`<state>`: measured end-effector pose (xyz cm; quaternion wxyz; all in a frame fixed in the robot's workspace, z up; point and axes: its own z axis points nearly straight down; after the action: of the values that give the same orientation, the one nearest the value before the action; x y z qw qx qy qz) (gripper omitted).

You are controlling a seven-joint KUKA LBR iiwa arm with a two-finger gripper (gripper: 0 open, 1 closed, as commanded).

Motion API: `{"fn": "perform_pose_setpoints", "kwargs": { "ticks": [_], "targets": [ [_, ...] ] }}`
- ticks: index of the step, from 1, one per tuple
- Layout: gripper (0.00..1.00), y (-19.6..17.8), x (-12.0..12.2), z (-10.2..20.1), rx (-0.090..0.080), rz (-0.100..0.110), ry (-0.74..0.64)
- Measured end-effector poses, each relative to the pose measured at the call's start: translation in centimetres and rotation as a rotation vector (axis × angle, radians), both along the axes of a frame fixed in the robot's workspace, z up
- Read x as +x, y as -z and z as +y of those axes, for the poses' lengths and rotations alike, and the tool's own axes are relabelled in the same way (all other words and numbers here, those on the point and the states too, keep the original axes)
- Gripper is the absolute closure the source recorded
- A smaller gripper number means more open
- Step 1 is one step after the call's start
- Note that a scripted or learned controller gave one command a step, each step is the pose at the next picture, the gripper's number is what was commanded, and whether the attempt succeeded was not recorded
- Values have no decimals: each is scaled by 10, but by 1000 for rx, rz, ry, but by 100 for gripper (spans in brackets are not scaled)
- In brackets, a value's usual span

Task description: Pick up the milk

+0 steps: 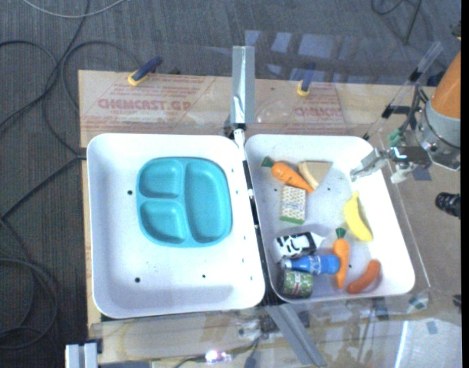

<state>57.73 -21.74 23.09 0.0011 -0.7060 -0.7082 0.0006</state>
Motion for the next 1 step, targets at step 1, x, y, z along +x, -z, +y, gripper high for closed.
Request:
{"fn": "perform_pose_setpoints", "kwargs": {
  "ticks": [1],
  "targets": [
    [0, 124, -15, 93, 2, 0, -250]
  ]
}}
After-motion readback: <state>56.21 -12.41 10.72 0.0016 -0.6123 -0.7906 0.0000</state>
